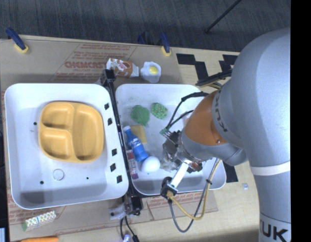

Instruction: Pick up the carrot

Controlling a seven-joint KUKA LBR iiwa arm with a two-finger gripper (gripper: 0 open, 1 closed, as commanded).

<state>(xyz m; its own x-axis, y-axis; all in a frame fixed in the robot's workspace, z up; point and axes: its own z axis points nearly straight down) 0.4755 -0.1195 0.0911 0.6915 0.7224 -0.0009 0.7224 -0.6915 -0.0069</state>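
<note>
Low in the right bin [145,88], the gripper [174,155] hangs close over the floor, its body masking what lies under it; whether it is open or closed I cannot tell. Just to its left sit a white ball [151,164] and a blue bottle [135,145], with a yellow block [139,133] and two green lumps [140,114] further up and left. An orange sliver [40,239] at the lower edge, well off to the gripper's left and past the left bin [14,135], may be the carrot, though too little shows to be sure. If so, the main risk is closing here on the ball or bottle instead. The ball would likely roll away when nudged, and the loose yellow cable [195,216] below could snag the bin's rim.
</note>
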